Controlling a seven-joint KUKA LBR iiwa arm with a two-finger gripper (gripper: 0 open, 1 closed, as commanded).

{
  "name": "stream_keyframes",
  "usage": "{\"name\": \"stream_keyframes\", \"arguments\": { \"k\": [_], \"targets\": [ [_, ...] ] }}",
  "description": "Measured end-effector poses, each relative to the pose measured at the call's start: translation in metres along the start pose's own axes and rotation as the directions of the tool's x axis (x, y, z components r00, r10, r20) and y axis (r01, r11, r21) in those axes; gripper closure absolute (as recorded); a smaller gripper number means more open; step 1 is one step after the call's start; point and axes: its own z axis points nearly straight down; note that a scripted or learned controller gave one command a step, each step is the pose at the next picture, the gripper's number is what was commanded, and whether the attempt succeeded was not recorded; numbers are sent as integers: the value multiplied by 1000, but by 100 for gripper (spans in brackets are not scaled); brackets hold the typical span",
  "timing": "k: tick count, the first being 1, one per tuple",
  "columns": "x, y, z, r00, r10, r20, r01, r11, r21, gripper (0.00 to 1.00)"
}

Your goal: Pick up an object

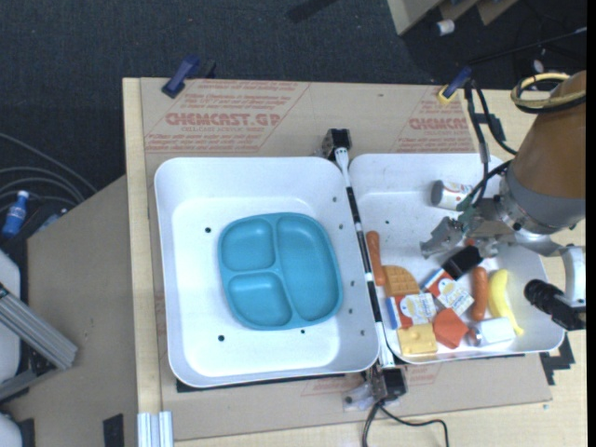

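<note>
I am reaching in from the right with my arm (549,156), and my gripper (463,237) is hanging low over the middle of the right bin (400,180), just beyond the pile of toy food. From this slant I cannot tell how the tool is set, and I am seeing nothing carried in it.

To do this well, I am judging that I should pick one piece with room around it. The banana (503,298) at the right side of the pile and the sausage (480,291) touching it are lying packed together, so coming straight down over the clearer carrot stick (373,250) by the bin's left wall seems the safer bet, provided I stay off that wall.

Counting, largest first: two white bins, the left bin (186,277) holding one blue divided plate (278,270). In the right bin I am making out one banana, one sausage, one carrot stick, one red block (450,328) and one yellow cheese-like piece (418,341); the small packets between them are perhaps three, too jumbled to count surely.
</note>
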Motion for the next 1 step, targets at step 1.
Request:
{"name": "stream_keyframes", "arguments": {
  "k": [1],
  "targets": [
    [-31,60,122,1000,1,1,-1,1000,0,0]
  ]
}}
